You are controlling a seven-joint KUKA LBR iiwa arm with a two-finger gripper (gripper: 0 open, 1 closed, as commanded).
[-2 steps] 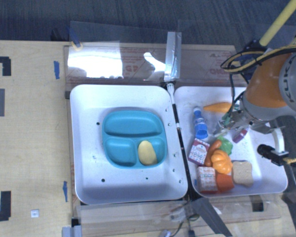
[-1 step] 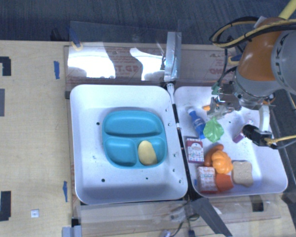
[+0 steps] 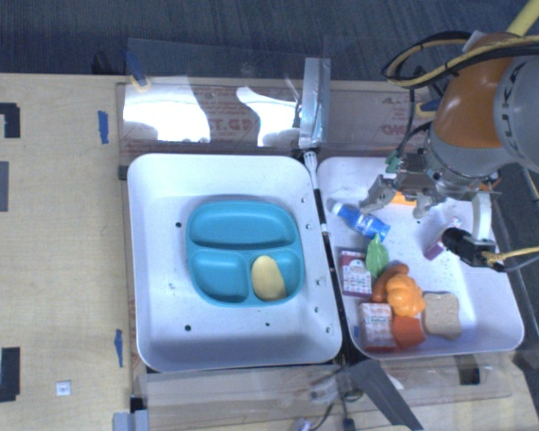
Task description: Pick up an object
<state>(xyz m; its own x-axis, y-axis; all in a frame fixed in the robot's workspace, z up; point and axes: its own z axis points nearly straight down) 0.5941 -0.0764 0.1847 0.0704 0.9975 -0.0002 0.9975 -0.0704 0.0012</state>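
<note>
Over the right bin (image 3: pixel 499 317), upper half: grey arm (image 3: pixel 494 97), gripper (image 3: pixel 404 191) pointing down, fingers spread wide, nothing between them. Left bin (image 3: pixel 153 241) holds blue divided tray (image 3: pixel 242 245); yellow potato-like piece (image 3: pixel 268 277) in its lower right compartment. Right bin clutter: toast slice (image 3: pixel 442 314), orange pumpkin (image 3: pixel 402 292), blue bottle (image 3: pixel 361 221) lying just below the fingers, purple piece (image 3: pixel 434 249).

The single camera is fixed above the bench (image 3: pixel 45 241) and looks down at a slant on both bins. The left bin (image 3: pixel 153 268) sits near the middle of the view, the right bin (image 3: pixel 494 303) beside it, and the arm (image 3: pixel 485 106) enters from the right, beyond the right bin.
</note>
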